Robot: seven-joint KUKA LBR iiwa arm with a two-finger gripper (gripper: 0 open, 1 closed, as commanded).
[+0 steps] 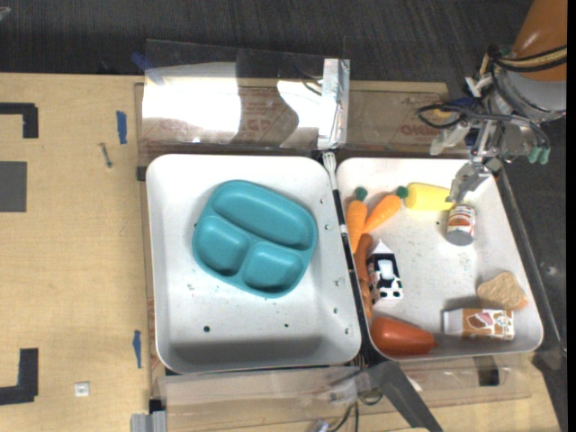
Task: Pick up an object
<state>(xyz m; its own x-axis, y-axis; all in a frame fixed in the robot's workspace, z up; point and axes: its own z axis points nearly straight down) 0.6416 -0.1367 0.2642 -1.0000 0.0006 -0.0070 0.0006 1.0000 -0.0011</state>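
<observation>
White right bin [522, 268]; gripper [467, 184] near its far rim.

Right bin [526, 268] centre open (carrots [371, 216] crowd left wall, carton [478, 323] near front)

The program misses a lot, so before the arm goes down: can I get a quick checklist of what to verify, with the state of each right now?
1. Pincer over the right bin: ok.
2. Target near the pincer: ok, a small can lies just below it.
3. Nothing held yet: cannot tell, the fingertips are too small to read.
4. Room around the can: not ok on one side, a yellow toy lies close beside it.
5. Other items apart from the can: ok, carrots, cow carton and cookie lie away.
</observation>
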